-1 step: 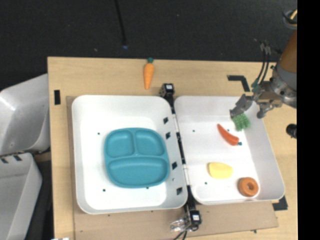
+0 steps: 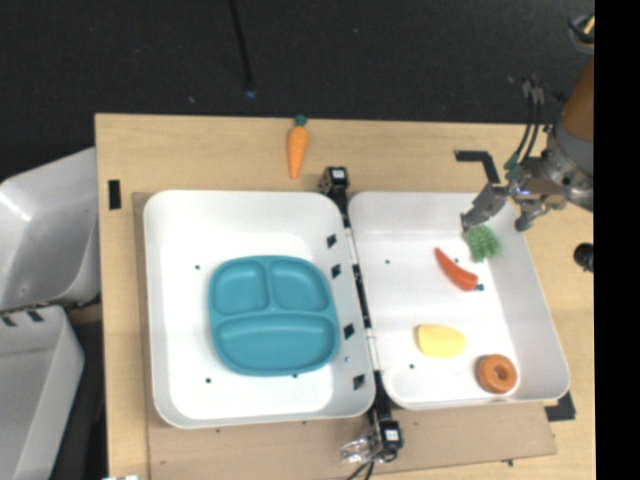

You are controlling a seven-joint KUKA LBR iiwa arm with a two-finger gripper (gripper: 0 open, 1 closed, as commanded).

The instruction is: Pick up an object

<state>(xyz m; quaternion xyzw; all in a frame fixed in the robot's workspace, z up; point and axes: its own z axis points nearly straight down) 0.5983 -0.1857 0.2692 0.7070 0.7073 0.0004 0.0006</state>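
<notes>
Looking down at a slant on a pale wooden bench (image 2: pixel 200 148), the camera takes in two shallow white bins set side by side and joined along their inner edges by small black clips.

The left bin (image 2: pixel 170 268) holds one thing: a teal divided plate (image 2: pixel 272 315) with three compartments, lying flat near the bin's middle.

The right bin (image 2: pixel 400 238) holds four small toy foods. A green broccoli piece (image 2: pixel 483 242) sits toward the far right part of the bin. Just near and left of it lies a red chili pepper (image 2: pixel 456 269), slanted. Nearer the camera rests a yellow lemon-like piece (image 2: pixel 440 340), and to its right, close to the bin's near right corner, a brown ring donut (image 2: pixel 496 373).

An orange toy carrot (image 2: pixel 297 147) with a green top lies on the bench outside the bins, beyond the far edge of the left bin.

The grey arm comes in from the right, and its gripper (image 2: pixel 503 209) is over the far right part of the right bin. Its two fingers are spread apart, one slanting down on the left, the other on the right, and nothing is between them. The broccoli piece lies just below the left fingertip, very close; whether they touch cannot be told. The chili pepper is near, and the lemon-like piece and donut are well apart from the gripper.
</notes>
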